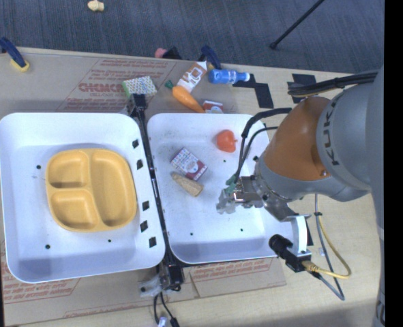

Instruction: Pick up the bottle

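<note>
A small blue bottle (227,77) lies on its side on the cardboard behind the right bin. Beside it, to the left, lies a white bottle with an orange label (191,76). My gripper (230,198) hangs low over the right part of the right bin (208,247), well in front of both bottles and apart from them. Nothing shows in the gripper. The arm's orange band and grey wrist cover the bin's right rim.
In the right bin lie a red tomato-like ball (226,140), a small red-and-white box (188,163) and a tan bread piece (187,183). An orange carrot (187,99) lies behind the bin. The left bin (17,251) holds a yellow divided plate (91,188).
</note>
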Robot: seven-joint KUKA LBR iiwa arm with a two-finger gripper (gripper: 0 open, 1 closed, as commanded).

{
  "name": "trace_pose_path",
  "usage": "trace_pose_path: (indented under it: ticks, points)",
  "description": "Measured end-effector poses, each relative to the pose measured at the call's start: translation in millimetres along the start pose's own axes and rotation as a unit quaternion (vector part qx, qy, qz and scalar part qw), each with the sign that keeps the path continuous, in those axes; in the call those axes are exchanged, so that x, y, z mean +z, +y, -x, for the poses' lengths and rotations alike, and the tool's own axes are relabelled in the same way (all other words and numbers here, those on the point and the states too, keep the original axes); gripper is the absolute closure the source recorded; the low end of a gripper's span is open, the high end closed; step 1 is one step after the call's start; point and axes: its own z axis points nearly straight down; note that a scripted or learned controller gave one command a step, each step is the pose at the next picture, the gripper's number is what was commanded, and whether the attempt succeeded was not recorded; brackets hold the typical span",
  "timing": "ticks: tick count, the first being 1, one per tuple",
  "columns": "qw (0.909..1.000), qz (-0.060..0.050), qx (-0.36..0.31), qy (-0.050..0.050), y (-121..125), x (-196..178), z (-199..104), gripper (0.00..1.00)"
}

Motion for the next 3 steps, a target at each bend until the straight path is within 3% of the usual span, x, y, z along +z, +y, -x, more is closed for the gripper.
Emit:
trace_pose_path:
  ticks: [1,2,3]
  points:
    - [0.9997,0.001,-0.024,-0.001,1,-13,30,1.00]
    - [0.9899,0.001,-0.141,-0.001,0,-29,-13,1.00]
    - [0.9206,0.000,-0.391,-0.001,-2,-21,-82,1.00]
